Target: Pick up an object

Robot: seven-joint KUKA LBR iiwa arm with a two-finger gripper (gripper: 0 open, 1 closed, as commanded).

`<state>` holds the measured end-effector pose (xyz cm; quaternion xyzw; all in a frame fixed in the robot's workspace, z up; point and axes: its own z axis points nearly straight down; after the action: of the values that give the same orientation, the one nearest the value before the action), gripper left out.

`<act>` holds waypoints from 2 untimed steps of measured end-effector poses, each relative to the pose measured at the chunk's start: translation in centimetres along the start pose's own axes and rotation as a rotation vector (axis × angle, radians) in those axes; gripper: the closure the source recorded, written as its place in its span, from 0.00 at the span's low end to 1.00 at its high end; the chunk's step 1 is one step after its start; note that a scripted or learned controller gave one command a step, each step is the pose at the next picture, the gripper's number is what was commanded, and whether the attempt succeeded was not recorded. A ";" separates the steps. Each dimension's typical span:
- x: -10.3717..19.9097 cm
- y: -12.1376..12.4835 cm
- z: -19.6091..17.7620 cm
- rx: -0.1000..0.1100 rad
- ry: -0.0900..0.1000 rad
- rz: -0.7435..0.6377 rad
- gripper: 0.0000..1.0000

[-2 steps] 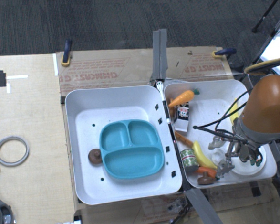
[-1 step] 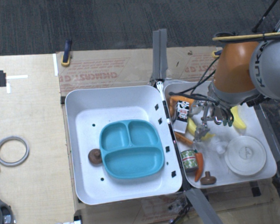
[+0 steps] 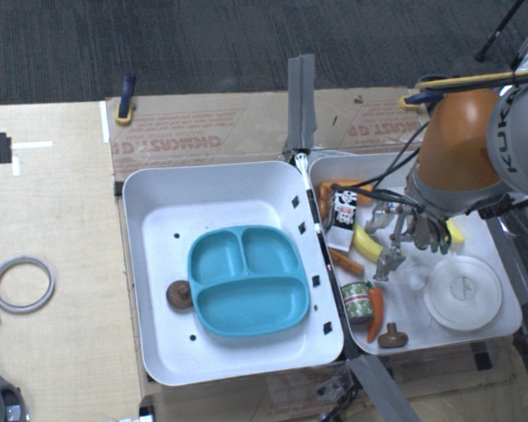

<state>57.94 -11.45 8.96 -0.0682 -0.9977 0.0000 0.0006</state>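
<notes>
The right bin (image 3: pixel 489 330) holds several small things: a yellow banana-like piece (image 3: pixel 365 243), an orange carrot (image 3: pixel 376 311), a green can (image 3: pixel 354 299), a brown piece (image 3: pixel 393 336), a black-and-white box (image 3: pixel 343 212), an orange stick (image 3: pixel 345 261) and a round white lid (image 3: pixel 465 292). My gripper (image 3: pixel 394 246) hangs over the middle of this bin, just right of the yellow piece and above the carrot. Nothing shows held in it. The left bin (image 3: pixel 148 223) carries a blue divided plate (image 3: pixel 248 280) and a brown round piece (image 3: pixel 179 295).
The grey arm with its orange band (image 3: pixel 462 142) comes in over the right bin's far right corner. On the wooden bench at the left lie a tape ring (image 3: pixel 21 284) and scissors (image 3: pixel 3 406). A grey bar (image 3: pixel 302 104) stands between the bins at the back.
</notes>
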 end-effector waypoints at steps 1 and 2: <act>7.9 0.3 0.1 0.000 0.003 0.077 0.00; 2.0 -6.3 -3.0 0.000 -0.002 0.004 0.00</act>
<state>55.12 -17.44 11.92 -0.0701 -0.9975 0.0000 -0.0003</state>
